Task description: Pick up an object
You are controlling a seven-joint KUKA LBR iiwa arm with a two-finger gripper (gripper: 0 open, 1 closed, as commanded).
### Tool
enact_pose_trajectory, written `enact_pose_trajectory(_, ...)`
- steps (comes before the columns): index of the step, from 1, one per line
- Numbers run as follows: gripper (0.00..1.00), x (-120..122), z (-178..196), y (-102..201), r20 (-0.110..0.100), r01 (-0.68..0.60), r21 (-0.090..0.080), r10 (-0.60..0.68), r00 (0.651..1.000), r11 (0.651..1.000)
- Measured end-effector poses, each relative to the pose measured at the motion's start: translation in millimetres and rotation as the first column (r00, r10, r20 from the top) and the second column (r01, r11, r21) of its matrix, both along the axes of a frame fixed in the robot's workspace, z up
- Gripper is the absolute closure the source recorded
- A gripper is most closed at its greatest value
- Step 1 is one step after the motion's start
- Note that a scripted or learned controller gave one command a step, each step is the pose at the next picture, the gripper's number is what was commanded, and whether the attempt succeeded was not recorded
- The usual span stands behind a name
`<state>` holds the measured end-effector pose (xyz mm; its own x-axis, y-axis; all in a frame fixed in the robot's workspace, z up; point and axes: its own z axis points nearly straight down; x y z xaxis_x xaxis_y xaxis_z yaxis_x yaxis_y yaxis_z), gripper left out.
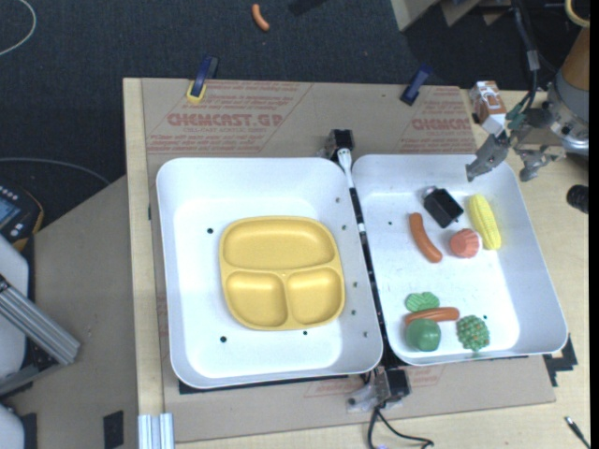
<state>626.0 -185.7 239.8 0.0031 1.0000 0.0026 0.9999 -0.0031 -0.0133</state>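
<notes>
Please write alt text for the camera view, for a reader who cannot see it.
The robot hand hangs over the right bin's far edge, above toy foods, including a corn cob and a sausage. The left bin holds a yellow divided plate.

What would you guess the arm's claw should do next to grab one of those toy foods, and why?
Probably move down and slightly toward the yellow corn. The gripper sits over the right bin's far edge with nothing between its fingers, and the corn lies closest, with the black block beside it.
</notes>
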Motion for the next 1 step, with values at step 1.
enact_pose_trajectory(1,0.00,2.6,8.6,0.5,0.014,-0.003,-0.003,0.003,1.000,1.000)
